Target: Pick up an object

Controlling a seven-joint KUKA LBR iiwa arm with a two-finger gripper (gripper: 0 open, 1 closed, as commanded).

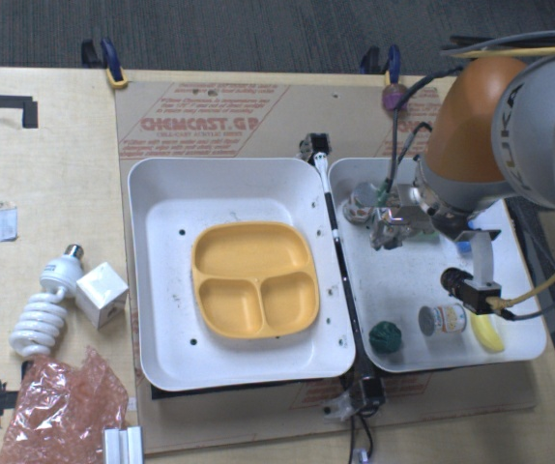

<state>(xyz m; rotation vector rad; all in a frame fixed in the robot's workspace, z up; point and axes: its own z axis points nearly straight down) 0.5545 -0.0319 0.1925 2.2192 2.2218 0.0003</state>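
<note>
Right bin, pick not yet made.
Your gripper is low inside; grip state unclear; green ball and small jar unlifted.

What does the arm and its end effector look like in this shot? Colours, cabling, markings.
The arm is a smooth grey shell with a rounded orange band above the wrist. Thin dark cables run along it and loop toward the wrist. The gripper is a small metallic assembly with dark parts. No markings can be read on it.
</note>
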